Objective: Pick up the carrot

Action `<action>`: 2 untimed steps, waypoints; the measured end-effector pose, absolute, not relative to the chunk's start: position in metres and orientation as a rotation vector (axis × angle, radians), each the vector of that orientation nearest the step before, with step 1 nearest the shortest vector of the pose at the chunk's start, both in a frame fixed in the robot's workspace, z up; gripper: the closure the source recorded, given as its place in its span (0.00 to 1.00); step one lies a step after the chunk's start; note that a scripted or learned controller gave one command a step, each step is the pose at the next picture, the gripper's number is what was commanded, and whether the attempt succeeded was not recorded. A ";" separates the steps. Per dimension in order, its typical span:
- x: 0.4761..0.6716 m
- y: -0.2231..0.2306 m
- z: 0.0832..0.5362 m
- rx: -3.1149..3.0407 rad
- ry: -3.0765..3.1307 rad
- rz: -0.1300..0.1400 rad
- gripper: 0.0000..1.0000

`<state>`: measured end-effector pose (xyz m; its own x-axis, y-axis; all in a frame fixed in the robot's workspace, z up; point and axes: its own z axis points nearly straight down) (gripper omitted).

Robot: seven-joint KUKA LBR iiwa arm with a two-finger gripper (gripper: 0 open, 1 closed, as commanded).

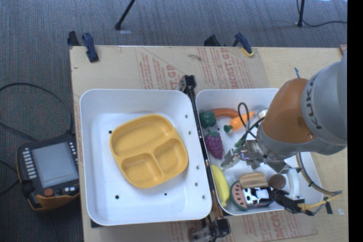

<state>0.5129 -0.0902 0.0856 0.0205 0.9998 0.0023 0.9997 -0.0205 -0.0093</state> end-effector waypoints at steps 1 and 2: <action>0.601 -0.092 0.087 -2.320 -2.114 0.001 0.00; 0.622 -0.146 0.087 -2.591 -1.771 0.003 0.00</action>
<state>0.6219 -0.1456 0.0874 0.3633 0.9317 0.0002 0.9317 -0.3633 -0.0033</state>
